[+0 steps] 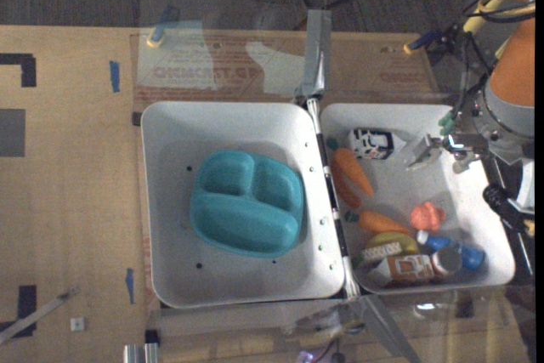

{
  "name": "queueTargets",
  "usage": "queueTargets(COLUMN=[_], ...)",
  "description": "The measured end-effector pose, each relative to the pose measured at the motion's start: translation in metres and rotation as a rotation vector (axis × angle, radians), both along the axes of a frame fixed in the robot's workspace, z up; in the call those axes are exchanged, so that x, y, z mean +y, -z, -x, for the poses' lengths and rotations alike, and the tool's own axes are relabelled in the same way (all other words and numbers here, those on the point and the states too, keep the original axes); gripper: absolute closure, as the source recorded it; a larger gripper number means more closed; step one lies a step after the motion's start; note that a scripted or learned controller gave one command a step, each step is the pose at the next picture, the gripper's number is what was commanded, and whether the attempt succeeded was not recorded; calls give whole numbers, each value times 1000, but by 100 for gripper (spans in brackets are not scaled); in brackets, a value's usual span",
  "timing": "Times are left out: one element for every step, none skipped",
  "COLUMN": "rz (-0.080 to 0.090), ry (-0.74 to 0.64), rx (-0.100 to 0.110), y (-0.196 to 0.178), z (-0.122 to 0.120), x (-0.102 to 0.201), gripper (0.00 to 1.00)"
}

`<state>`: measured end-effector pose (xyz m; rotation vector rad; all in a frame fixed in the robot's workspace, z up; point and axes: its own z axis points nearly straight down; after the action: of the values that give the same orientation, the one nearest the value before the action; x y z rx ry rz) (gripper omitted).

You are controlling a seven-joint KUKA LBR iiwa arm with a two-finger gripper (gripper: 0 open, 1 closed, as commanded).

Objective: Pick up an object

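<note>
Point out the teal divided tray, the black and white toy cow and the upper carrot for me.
teal divided tray [247, 202], camera view, on its middle ridge.
black and white toy cow [371, 143], camera view, on its body.
upper carrot [352, 172], camera view, on its orange middle.

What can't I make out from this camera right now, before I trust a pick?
- Pincer: small and blurred over the right bin; finger state unreadable.
- Arm: cut off by the right edge.
- Bottle label: too small to read.
- Blue items in the right bin's near corner: crowded together, shapes unclear.
</note>
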<state>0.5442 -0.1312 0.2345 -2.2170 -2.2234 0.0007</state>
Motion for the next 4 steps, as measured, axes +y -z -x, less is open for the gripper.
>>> queueTargets(rz=[0,4,3,2], ry=[-53,-302,-300,-245], rx=[0,-12,-12,-5], y=[124,136,129,49], z=[50,62,62,-14], x=[40,27,27,53], gripper=[0,0,100,100])
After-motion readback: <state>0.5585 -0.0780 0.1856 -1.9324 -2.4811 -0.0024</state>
